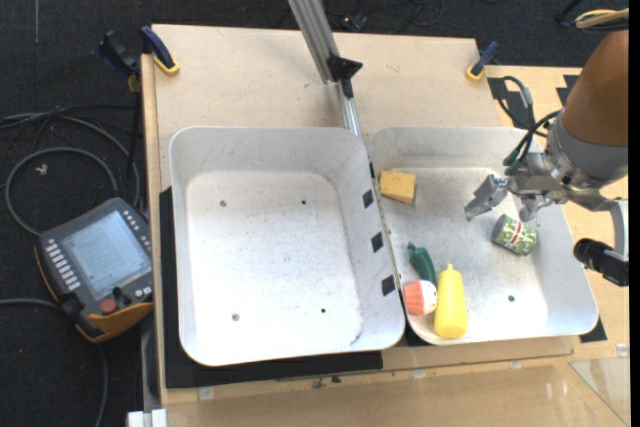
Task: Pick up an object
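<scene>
My gripper (507, 205) hangs over the right part of the right bin (560, 310), reaching in from the right. Its fingers are spread open, one finger (484, 199) pointing left and the other just above a small green, white and red can (515, 235). The can lies on its side on the bin floor right below the gripper, not held. A yellow block (398, 186) lies at the bin's far left. A green object (422, 262), a red-and-white ball (420, 295) and a yellow bottle (451, 302) lie close together near the front left.
The left bin (185, 245) stands beside the right one, sharing a raised wall. A slanted metal pole (305, 0) comes down to the bench behind the bins. Orange clamps (163, 58) grip the bench's back corners. A teach pendant (98, 260) lies on the floor at the left.
</scene>
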Controlling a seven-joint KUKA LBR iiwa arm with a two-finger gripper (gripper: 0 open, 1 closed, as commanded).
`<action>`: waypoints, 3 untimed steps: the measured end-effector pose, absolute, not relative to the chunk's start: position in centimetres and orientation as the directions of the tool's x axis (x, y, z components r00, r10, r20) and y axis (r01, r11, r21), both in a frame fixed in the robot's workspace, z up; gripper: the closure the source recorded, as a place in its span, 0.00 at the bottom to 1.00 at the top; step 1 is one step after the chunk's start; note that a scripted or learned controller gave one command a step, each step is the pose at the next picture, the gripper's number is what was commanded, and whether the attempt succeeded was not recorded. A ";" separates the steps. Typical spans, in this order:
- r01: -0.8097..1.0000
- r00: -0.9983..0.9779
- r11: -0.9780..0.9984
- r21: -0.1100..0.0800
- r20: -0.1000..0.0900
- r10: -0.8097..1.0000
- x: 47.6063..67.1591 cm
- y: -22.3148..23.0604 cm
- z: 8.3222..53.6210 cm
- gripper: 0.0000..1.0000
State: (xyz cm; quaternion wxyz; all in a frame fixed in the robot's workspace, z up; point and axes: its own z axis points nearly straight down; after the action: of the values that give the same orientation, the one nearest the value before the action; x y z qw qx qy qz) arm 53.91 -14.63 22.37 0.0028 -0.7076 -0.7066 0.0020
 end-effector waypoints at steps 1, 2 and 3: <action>1.000 0.000 0.000 -0.007 0.002 1.000 54.2 -13.9 16.2 0.00; 1.000 0.000 0.000 -0.005 0.001 1.000 54.6 -13.8 11.8 0.00; 1.000 0.001 -0.001 0.001 0.000 1.000 54.7 -13.9 13.1 1.00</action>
State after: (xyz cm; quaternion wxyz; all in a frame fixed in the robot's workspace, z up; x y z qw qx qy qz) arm 54.73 -13.88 13.05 -0.0003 -0.7073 -0.7069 -0.0004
